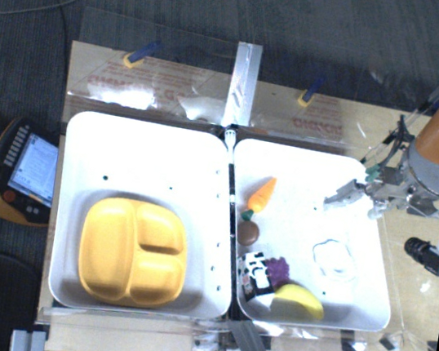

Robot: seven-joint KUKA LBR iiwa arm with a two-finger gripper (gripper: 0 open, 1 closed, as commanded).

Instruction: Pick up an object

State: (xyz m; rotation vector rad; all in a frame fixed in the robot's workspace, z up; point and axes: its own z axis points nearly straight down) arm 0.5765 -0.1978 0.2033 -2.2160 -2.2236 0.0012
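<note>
The gripper (347, 196) hung over the right bin (371, 261). Its fingers seemed parted, grasping nothing. The toy carrot (261, 194) lay at its nine o'clock, its long axis running from one o'clock to seven.

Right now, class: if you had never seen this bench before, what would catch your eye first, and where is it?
The big yellow divided tray stands out, filling the lower part of the left bin. Next comes the cluster along the right bin's left and lower side: an orange carrot, a purple grape bunch and a yellow banana. The gripper hangs over that bin's upper right.
</note>
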